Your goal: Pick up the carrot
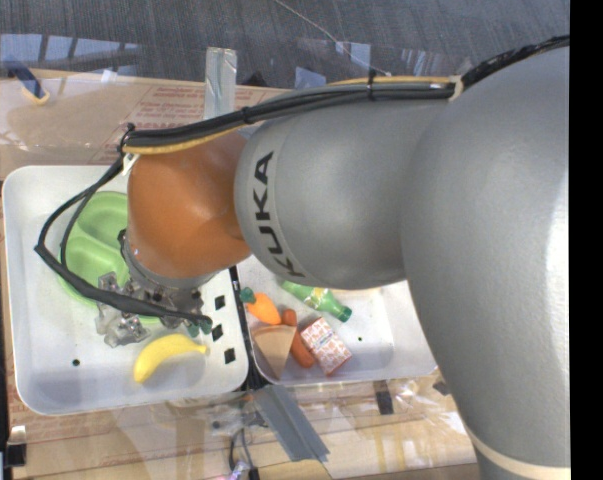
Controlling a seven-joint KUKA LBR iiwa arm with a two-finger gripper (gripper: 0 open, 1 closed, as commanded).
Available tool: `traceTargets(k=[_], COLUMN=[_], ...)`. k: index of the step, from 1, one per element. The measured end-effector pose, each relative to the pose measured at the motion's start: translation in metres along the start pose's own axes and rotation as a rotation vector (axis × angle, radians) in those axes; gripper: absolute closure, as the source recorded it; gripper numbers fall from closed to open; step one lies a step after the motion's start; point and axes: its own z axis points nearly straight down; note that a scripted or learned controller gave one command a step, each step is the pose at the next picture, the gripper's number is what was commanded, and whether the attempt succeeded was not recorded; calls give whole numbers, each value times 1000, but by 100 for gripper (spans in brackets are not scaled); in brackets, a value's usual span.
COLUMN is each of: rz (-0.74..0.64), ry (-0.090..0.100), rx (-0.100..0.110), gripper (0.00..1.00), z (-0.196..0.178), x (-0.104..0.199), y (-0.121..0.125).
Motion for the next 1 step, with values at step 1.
traceTargets(k=[1], rz=[35], ry=[-2], rx=[0], gripper=[100], z=[-3], x=[-75], y=[1])
